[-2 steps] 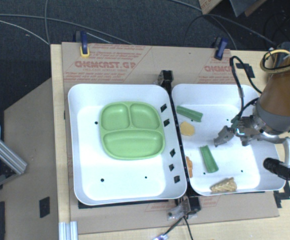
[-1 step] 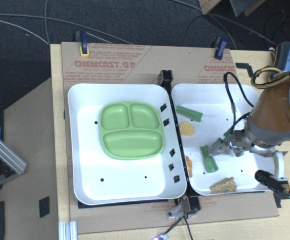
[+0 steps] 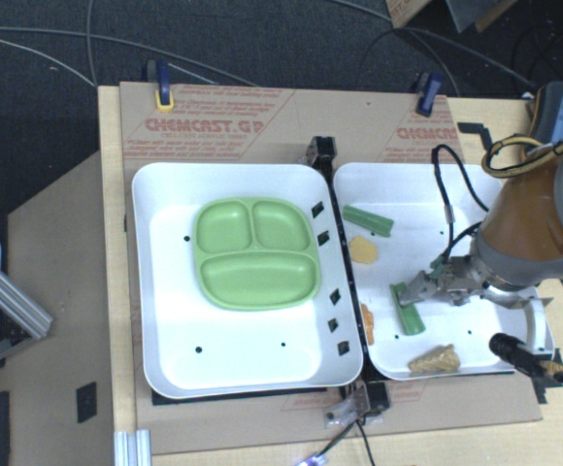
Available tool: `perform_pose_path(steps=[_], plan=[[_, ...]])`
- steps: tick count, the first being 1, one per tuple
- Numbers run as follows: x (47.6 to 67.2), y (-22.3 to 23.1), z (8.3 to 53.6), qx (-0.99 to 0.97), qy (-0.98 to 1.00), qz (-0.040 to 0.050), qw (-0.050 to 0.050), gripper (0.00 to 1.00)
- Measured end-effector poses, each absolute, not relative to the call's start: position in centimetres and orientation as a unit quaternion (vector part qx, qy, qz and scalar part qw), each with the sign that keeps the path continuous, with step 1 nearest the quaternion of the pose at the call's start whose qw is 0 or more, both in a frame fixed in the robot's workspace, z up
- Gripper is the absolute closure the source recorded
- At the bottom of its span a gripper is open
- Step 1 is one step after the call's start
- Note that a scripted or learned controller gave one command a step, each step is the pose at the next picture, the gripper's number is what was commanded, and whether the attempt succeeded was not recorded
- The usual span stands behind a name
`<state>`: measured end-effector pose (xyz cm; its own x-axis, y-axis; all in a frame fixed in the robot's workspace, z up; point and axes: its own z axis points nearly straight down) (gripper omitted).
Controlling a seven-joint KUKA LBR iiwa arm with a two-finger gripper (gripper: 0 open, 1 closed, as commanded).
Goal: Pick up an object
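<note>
Grey arm's pincer (image 3: 405, 293) lowered in the right-hand shallow white bin (image 3: 398, 187), its narrow fingers touching a small dark-green block (image 3: 409, 315); whether it grips, I cannot tell.

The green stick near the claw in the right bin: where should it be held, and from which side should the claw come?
Grip the green stick across its narrow width, near its middle, coming straight down from above. It lies flat on the right bin floor, long axis running roughly top to bottom in the camera view, so the fingers should close from its left and right. The claw is already over its upper end.
</note>
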<state>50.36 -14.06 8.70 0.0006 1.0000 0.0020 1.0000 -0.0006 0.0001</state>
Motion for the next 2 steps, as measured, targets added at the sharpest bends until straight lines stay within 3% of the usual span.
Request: perform_pose_path(steps=[1,2], plan=[[50.5,-14.0,9.9,-0.707,-0.707,-0.0029,-0.001,1.00],[51.6,-14.5,15.2,-0.707,-0.707,-0.0015,-0.003,1.00]])
